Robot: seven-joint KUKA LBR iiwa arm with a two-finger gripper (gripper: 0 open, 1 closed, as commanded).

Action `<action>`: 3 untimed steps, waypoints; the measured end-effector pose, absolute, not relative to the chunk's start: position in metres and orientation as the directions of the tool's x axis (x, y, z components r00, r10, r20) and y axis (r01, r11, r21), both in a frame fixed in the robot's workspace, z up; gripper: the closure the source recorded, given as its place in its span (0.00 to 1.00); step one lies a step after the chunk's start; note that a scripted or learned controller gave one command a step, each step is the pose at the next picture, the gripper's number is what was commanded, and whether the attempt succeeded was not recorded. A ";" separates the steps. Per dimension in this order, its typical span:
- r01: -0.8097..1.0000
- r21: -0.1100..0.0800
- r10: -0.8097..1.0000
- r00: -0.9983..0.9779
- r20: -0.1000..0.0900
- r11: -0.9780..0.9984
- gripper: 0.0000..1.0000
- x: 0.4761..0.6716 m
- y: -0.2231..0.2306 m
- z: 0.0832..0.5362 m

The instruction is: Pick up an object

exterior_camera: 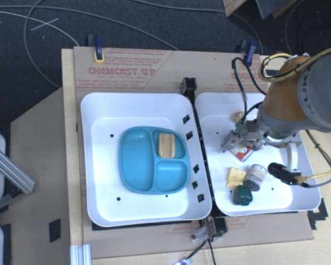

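Observation:
My gripper (pixel 238 141) hangs low over the upper middle of the right bin (pixel 220 112), reaching in under the grey and orange arm (pixel 289 101). A small red and white item (pixel 244 153) lies right below it, partly covered by it. Further toward the front lie a yellow wedge (pixel 235 176), a small can on its side (pixel 256 176) and a dark green object (pixel 243 195). A small tan piece (pixel 238 116) sits just behind the gripper. Nothing can be made out in the gripper's grasp.
The left bin (pixel 99 148) holds a blue divided plate (pixel 138 164) with a tan slice (pixel 166 145) in its upper right compartment. A black divider with clips (pixel 196 148) runs between the bins. Cables (pixel 295 175) trail along the right bin's right side.

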State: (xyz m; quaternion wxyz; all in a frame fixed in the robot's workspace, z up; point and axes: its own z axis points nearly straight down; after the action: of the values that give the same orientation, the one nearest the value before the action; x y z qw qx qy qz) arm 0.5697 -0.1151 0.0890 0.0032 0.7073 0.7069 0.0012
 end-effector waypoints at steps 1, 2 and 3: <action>1.000 0.016 1.000 0.001 -0.005 -0.001 1.00 0.572 -0.116 0.102; 1.000 0.005 1.000 -0.001 -0.001 0.001 1.00 0.575 -0.119 0.166; 1.000 0.008 1.000 -0.001 -0.002 0.001 1.00 0.581 -0.123 0.230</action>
State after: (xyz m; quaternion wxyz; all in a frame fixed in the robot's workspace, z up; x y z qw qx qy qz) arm 0.5805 -0.1228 0.2299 0.0033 0.7067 0.7075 0.0022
